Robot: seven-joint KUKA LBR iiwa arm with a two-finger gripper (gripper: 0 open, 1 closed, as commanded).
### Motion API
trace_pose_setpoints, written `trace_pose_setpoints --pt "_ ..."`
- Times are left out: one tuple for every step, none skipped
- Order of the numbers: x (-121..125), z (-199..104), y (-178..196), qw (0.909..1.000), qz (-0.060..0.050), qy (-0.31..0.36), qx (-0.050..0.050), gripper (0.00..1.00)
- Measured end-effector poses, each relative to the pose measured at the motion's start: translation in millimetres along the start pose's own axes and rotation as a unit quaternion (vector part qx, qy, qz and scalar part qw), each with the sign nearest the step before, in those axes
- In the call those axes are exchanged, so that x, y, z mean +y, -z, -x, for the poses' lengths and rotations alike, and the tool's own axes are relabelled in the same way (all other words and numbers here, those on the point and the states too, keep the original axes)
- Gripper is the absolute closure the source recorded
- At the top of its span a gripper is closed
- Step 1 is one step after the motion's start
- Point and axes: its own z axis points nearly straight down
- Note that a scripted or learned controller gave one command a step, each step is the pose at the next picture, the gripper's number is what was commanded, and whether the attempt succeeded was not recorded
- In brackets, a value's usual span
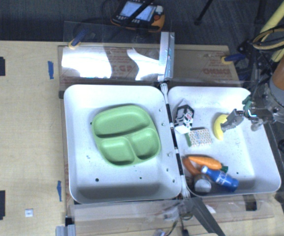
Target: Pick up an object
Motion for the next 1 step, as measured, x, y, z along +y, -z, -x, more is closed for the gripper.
trace_pose_setpoints --pt "63.2 45.2 -80.0 0.9993 0.002 0.039 -0.001 0.00"
